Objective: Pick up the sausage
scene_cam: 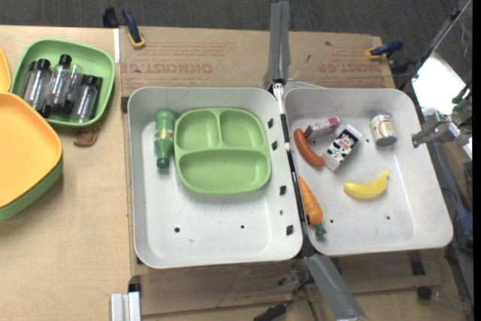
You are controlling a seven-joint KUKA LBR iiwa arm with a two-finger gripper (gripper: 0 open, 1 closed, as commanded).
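The sausage (308, 149), reddish-brown and slightly curved, lies in the right bin (421, 233) near its left wall, running diagonally. A pink box (323, 127) and a black-and-white carton (343, 147) lie right beside it. My gripper (436, 130) appears as a small grey metal piece at the right, just past the right bin's rim. It is well away from the sausage, with nothing seen in it.
The right bin also holds a carrot (310, 203), a banana (367, 186) and a small can (382, 129). In the left bin (150, 237) are a green divided plate (222, 150) and a green bottle (164, 137). A green tray of bottles (64, 83) and yellow plates (26, 154) sit far left.
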